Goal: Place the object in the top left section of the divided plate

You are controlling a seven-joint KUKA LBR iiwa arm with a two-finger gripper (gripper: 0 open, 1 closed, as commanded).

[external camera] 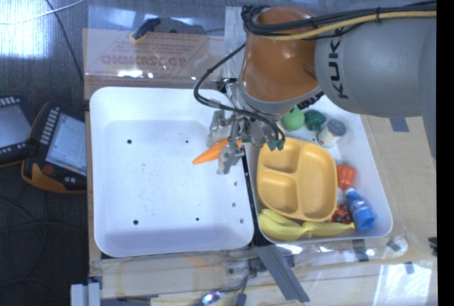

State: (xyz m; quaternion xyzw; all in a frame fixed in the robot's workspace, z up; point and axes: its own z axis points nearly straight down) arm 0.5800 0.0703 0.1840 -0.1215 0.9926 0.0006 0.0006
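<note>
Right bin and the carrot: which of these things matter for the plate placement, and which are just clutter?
For the job:
carrot, between the fingers of the gripper, over the left bin's right edge
yellow divided plate in the right bin

Lying about:
banana
green ball
blue bottle
orange piece

Left bin (142, 226) floor lay wide open. The divided plate (298, 184) sat hemmed in by banana (284, 226), blue bottle (360, 211) and green ball (293, 119); arm (369, 63) overhung its top.

Bench (106, 77) bears two white bins: left bin (142, 226), right bin (376, 177), side by side.
</note>
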